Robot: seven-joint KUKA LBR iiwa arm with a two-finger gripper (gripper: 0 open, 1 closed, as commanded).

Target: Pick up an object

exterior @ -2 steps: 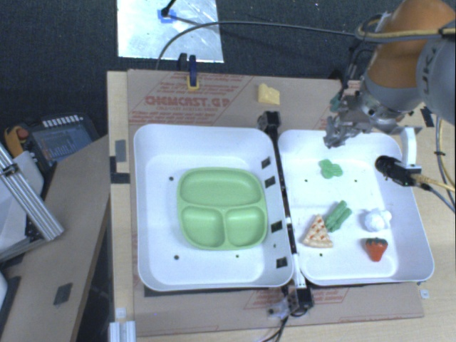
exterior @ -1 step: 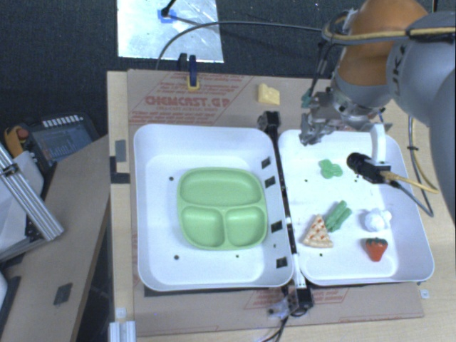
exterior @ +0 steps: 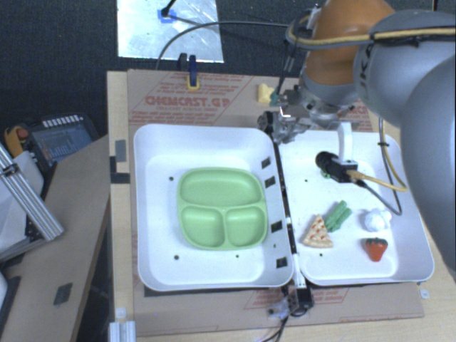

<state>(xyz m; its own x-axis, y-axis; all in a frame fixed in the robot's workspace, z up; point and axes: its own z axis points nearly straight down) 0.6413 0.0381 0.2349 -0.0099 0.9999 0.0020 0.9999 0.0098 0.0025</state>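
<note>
**A:** Where is the end effector point(exterior: 283, 128)?

**B:** It is at the back rim, over the far end of the dark seam point(exterior: 283, 212) between the two bins. Whether it is released or clenched cannot be told.

**A:** And the things to pick?

**B:** They lie in the near half of the shallow white bin on the view's right point(exterior: 406, 268). A toy pizza slice point(exterior: 318, 232) lies near the seam, with a green ribbed plastic pod point(exterior: 338, 215) touching its upper corner. Further right is a small white rounded lump point(exterior: 373, 220), and just below it a red plastic strawberry point(exterior: 376, 249).

**A:** What stands in the way?

**B:** The broad grey arm point(exterior: 420, 84) overhangs that bin's right side. The floor along its front edge is bare.

**A:** And the neighbouring bin?

**B:** The shallow white bin on the view's left point(exterior: 153, 251) holds a pale green three-compartment plastic plate point(exterior: 221, 206) at its centre, with bare floor all round it.
</note>
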